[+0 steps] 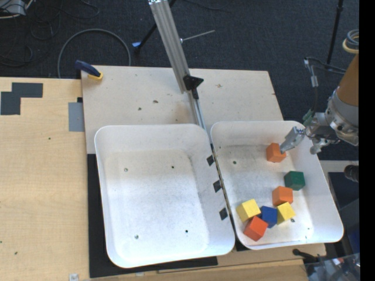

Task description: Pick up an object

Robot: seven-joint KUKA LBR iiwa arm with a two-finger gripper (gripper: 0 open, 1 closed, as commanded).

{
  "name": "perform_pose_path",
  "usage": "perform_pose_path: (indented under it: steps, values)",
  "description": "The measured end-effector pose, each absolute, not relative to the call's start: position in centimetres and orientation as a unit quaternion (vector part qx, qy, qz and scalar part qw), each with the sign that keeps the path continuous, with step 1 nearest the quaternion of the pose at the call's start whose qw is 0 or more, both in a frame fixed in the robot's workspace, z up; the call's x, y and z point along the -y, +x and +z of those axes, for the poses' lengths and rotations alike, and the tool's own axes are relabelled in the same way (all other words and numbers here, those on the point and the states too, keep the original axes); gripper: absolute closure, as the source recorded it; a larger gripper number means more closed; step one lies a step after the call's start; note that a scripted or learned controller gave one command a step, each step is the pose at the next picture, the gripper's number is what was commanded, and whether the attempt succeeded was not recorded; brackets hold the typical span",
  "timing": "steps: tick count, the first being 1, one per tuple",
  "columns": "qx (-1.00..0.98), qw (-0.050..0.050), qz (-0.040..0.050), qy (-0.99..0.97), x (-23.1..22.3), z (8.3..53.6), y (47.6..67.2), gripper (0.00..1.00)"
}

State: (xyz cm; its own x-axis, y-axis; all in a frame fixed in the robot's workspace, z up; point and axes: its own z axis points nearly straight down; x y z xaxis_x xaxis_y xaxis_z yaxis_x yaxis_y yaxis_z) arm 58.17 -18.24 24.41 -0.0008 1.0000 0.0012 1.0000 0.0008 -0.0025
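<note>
Two white bins sat side by side; the left bin (152,192) was bare, the right bin (328,215) held seven blocks: two yellow, one red, one blue, two orange, one green. The upper orange block (275,153) lay centre-right. The gripper (302,140) hung just right of it, fingers spread, one fingertip (289,142) apparently touching it, nothing held.

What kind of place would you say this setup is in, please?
Most likely a robotics lab. A grey arm reaches over two shallow white bins, coloured blocks lie in the right one, and loose cables lie on the dark floor behind the bench.
</note>
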Motion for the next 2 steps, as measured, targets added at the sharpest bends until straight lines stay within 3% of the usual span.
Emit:
perform_pose_path:
  steps: [1, 2]
  values:
    - [0.708, 0.001, 0.0004, -0.706, 19.4, 8.8, 62.6, 0.00]
    - [0.709, 0.001, 0.0009, -0.705, 19.4, 10.0, 62.5, 1.00]
